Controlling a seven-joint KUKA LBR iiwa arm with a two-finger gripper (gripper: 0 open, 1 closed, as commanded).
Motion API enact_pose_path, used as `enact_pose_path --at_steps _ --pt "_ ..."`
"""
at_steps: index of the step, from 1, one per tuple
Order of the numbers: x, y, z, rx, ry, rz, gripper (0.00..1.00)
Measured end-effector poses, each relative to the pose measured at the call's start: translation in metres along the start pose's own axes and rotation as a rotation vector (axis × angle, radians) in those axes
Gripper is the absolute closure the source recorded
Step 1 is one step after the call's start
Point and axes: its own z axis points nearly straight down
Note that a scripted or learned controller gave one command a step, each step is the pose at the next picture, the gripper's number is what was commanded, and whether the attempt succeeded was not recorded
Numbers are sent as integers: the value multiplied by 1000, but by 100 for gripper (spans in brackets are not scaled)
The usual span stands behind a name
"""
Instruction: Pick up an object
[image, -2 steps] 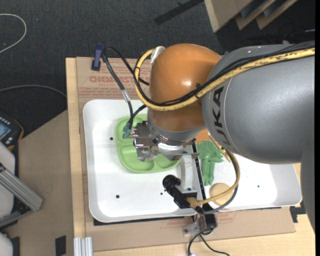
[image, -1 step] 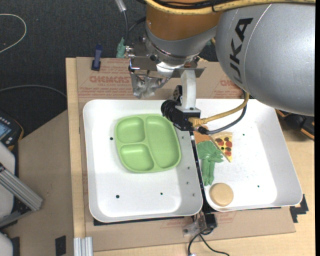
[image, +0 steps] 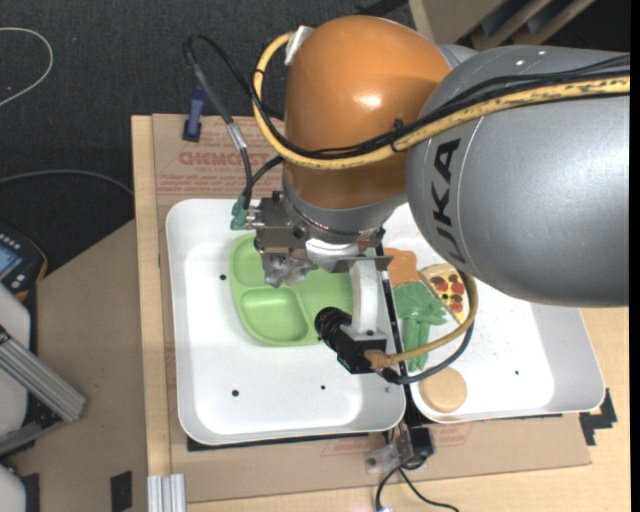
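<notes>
Two white bins (image: 200, 400) are sitting side by side; gripper (image: 283, 268) is hanging over a green divided tray (image: 275, 312) near the left bin's right edge, seemingly targeting it; grip state unreadable.

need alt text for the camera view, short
A grey KUKA arm with an orange band reaches over the left white bin, its pincer low over a light green divided tray. At the right bin's left side lie a green toy, a pizza slice toy and a tan disc.
</notes>
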Motion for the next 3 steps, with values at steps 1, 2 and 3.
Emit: enact_pose_path --at_steps 1,2,3 --pt "-9 -1 -91 -22 8 0 100" --pt "-73 -4 -30 -4 0 7 100" --pt "-3 -21 21 -2 3 -7 100"
